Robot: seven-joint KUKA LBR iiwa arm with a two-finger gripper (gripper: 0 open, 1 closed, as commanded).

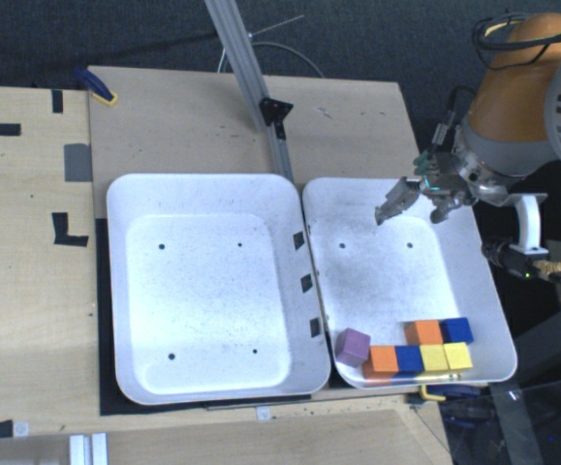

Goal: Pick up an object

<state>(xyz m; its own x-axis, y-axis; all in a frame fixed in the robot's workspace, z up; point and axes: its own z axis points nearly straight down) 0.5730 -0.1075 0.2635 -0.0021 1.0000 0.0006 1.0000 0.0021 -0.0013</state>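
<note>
- A cluster of small blocks is seen along the near edge of the right bin [474,289], toward its near right corner: a purple block [355,345] at the left end, slightly apart and turned at an angle, then an orange block [384,358], a blue block [409,358], and two yellow blocks [434,358] [457,356] in a row.
- Behind that row, a second orange block [422,333] and a second blue block [455,330] are set side by side, touching the row in front.
- The lower faces of the front row are partly cut off by the bin's raised rim.
- The gripper [417,208] is held over the far part of the right bin, well apart from the blocks; its two fingers are spread open and nothing is seen between them.
- The fingertips are dark and small, so their exact height above the bin floor cannot be made out.
- The grey wrist and orange band of the arm [513,105] are cut off at the right edge.
- The left bin [125,289] lies just beside the right bin, their rims touching.
- A metal pole [241,51] slants over the far edge of the bench [28,260].
</note>
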